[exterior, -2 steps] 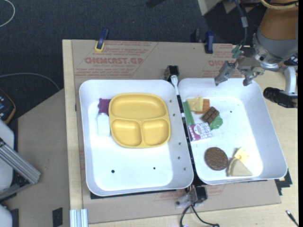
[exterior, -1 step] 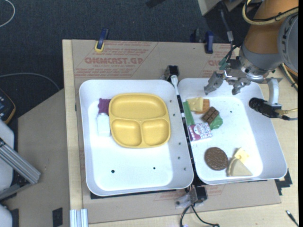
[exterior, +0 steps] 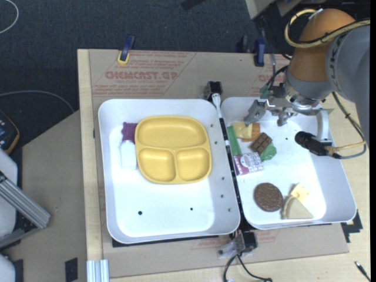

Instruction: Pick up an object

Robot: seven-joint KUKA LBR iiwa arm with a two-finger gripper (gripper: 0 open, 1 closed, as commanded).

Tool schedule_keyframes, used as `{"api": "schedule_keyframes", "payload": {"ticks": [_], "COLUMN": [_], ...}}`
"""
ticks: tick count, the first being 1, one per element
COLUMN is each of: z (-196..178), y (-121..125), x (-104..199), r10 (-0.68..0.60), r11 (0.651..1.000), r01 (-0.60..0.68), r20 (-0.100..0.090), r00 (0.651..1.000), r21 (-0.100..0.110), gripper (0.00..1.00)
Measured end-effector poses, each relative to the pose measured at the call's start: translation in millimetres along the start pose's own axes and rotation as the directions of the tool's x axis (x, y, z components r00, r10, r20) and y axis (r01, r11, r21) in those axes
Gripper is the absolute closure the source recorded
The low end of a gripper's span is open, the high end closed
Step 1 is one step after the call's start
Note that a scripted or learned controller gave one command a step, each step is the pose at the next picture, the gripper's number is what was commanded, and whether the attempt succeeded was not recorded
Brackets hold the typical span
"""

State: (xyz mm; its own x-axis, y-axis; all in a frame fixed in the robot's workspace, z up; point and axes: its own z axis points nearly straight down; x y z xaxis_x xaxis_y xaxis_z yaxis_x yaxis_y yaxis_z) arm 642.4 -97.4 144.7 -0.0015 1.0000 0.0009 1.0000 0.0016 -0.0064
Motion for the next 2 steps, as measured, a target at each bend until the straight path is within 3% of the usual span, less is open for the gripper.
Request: {"api": "schedule_keyframes", "payload": {"ticks": [1,2], "z": [62.3,59.8], "y": [-5.8,-5.9], "x": [-3.8,-3.5], "r10": [0.002,0.003], "r11": [1.000,1.000], "r01": [-0.002,-0.003], "r20": [-0.001,-0.001], "r00": [1.000,1.000], "r21": [0.003,-0.003], "gripper": [0.00,0.00]}}
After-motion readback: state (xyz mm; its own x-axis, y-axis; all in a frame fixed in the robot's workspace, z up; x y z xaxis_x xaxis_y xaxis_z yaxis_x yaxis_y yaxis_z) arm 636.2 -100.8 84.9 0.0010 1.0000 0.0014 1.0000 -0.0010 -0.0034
